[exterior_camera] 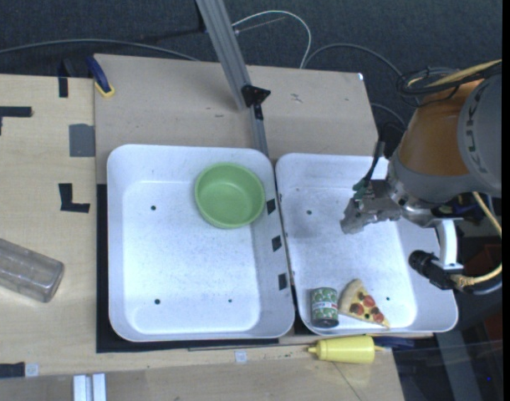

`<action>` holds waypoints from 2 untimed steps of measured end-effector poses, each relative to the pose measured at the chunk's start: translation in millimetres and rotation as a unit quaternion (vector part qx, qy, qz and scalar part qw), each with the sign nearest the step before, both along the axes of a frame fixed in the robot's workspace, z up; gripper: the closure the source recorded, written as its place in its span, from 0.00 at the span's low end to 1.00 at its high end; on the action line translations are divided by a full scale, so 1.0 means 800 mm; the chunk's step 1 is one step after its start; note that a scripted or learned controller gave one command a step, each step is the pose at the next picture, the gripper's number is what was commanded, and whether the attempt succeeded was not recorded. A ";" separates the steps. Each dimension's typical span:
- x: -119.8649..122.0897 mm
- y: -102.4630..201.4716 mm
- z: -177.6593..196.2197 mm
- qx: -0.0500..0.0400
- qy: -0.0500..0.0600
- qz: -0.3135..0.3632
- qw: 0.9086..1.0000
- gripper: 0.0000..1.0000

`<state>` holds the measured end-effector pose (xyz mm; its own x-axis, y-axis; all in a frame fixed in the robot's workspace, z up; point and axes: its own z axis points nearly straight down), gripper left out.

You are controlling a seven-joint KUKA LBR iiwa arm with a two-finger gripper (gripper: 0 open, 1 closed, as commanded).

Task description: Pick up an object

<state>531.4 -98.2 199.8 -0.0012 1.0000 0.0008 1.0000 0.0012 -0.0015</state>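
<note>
Clear plastic cylinder (21, 267) lies on its side at left edge of the bench (38, 190), well apart from the bins. Black tape marks (71, 197) scattered on the wood nr that edge, plus a grey patch (82, 139). Blue-and-yellow clip (99, 77) sits at back-left corner of the tan board (171, 98). Grey metal pole (226, 44) slants down from top w/ a black clamp (255, 95) nr its lower end. Thin cables (280, 19) loop over dark floor (71, 11) behind.
</note>
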 end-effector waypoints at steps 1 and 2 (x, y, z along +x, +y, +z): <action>-0.014 0.054 0.008 0.000 0.000 0.002 1.000 1.00; -0.031 0.118 0.023 0.001 0.001 0.003 1.000 1.00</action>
<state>506.6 -3.6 217.9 -0.0076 1.0000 0.0023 1.0000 0.0076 -0.0028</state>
